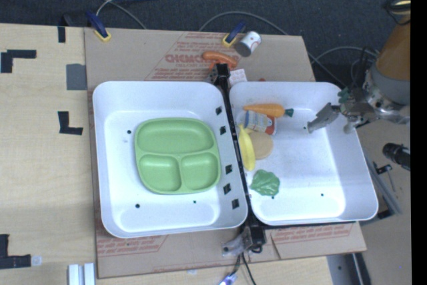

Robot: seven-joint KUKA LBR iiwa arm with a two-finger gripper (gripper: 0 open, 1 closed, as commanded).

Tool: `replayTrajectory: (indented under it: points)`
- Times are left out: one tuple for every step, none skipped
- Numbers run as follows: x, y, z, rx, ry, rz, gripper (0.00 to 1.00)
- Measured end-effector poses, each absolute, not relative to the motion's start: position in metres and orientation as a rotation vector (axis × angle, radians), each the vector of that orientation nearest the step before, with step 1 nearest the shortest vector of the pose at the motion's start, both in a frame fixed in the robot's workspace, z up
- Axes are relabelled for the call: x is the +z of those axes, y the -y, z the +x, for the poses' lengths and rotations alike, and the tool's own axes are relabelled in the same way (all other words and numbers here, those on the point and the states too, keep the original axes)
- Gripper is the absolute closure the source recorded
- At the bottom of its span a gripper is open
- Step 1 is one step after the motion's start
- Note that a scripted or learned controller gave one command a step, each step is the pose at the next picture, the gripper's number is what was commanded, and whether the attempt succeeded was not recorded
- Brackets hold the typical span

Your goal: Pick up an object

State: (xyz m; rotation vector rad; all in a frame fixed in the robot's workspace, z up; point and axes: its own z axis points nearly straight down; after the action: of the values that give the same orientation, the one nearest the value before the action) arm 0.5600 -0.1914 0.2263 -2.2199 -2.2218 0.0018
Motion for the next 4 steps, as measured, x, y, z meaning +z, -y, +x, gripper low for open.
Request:
replayTrajectory:
  points:
    - [0.118,0.149,0.652,0.003,2.221,-2.216,0.0]
    - [0.09,0.117,0.658,-0.005,2.23,-2.228,0.0]
    - [0.09,0.1,0.671,-0.004,2.226,-2.225,0.0]
    - [0.09,0.1,0.671,-0.004,2.226,-2.224,0.0]
